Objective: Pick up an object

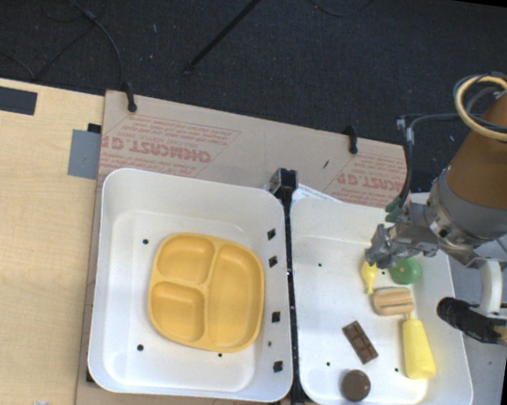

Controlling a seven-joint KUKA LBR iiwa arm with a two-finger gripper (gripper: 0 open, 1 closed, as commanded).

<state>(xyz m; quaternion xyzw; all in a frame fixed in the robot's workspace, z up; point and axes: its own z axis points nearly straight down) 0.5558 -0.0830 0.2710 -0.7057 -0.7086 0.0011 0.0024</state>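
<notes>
Your arm (487, 156) reaches in from the right, its jaws (389, 255) low over the right bin (452, 392), near its back half. You cannot tell how far they stand open; the dark metal merges from this angle. A green ball (406, 270) sits just at the jaw tips, touching or nearly so, but you cannot tell whether it lies between them.

Right bin contents, back to front:
- Small yellow piece (369, 277), just left of the ball, long axis running roughly front to back.
- Tan block (393, 301), just in front of the ball, long axis left to right, slightly tilted.
- Yellow corn-like piece (418, 349), long axis front to back, its narrower end toward the tan block and close to it.
- Brown bar (360, 341), lying flat, set diagonally, back-left to front-right.
- Brown round piece (355, 385), nearest the front wall.

The left bin (108, 354) holds a yellow divided plate (207, 291), lying flat, about centred. Both bins rest on cardboard (196, 146) on your surface (10, 255).
</notes>
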